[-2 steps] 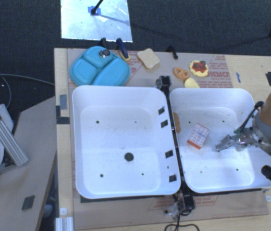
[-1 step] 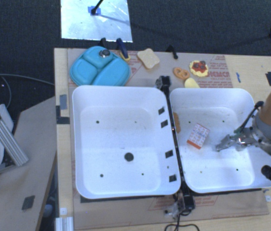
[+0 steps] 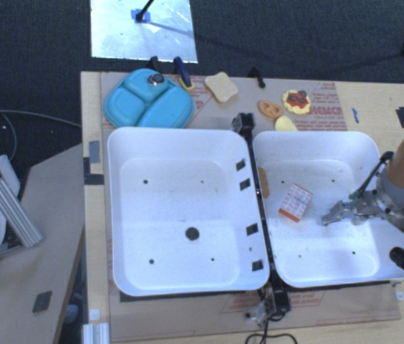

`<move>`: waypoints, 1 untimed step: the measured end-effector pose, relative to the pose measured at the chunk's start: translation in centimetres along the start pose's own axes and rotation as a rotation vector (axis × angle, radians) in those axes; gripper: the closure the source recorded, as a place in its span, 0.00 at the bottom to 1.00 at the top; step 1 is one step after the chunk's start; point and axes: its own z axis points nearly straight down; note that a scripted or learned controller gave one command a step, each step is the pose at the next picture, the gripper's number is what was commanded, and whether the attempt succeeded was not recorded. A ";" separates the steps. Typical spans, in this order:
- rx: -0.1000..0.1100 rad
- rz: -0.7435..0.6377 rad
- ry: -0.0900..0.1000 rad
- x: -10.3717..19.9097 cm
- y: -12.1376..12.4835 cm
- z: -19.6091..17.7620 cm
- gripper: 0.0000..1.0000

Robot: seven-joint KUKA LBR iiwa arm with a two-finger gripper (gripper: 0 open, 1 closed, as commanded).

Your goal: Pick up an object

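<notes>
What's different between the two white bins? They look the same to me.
The left bin has one small dark round thing on its floor; the right bin holds a small red-and-white box. The arm's gripper reaches into the right bin, beside the box, while nothing reaches into the left bin. The left bin looks wider. Both are shallow, white and sit side by side.

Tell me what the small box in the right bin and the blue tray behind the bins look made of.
The small box looks like printed cardboard: flat faces, crisp edges, matte red-and-white print. The blue tray looks like moulded plastic: rounded compartments, uniform colour, faint sheen. Neither can be confirmed from this view.
</notes>
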 end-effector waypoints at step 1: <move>0.001 0.000 0.001 0.0 0.1 0.0 0.00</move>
